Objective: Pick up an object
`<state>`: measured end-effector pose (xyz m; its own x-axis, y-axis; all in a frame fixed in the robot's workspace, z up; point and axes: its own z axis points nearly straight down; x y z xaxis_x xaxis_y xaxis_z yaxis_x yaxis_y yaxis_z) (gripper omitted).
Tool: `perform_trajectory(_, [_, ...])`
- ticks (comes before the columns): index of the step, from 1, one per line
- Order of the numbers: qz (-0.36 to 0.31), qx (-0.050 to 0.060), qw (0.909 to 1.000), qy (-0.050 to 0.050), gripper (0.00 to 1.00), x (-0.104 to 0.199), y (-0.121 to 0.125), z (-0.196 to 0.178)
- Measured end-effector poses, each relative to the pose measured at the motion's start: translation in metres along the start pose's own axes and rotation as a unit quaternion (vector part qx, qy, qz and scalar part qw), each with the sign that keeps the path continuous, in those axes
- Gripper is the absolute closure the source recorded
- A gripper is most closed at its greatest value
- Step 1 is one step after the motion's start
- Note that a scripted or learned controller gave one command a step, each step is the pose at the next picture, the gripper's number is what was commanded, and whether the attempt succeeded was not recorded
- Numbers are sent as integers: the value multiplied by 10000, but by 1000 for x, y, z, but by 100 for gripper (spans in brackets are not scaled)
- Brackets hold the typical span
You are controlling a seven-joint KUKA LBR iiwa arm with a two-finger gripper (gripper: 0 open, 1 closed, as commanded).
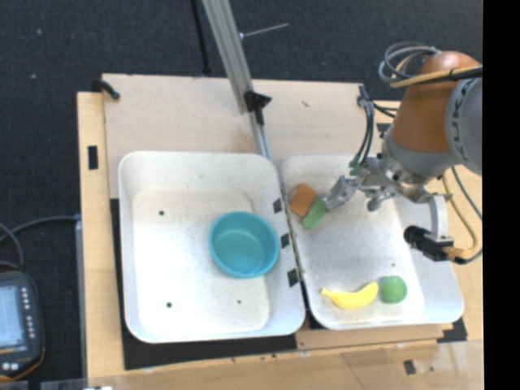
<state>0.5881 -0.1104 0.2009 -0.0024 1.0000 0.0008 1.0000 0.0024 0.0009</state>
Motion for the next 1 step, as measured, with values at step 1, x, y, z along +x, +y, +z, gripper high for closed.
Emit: perform_trajectory(1, [5,-2,10000,1,0,0,0,0])
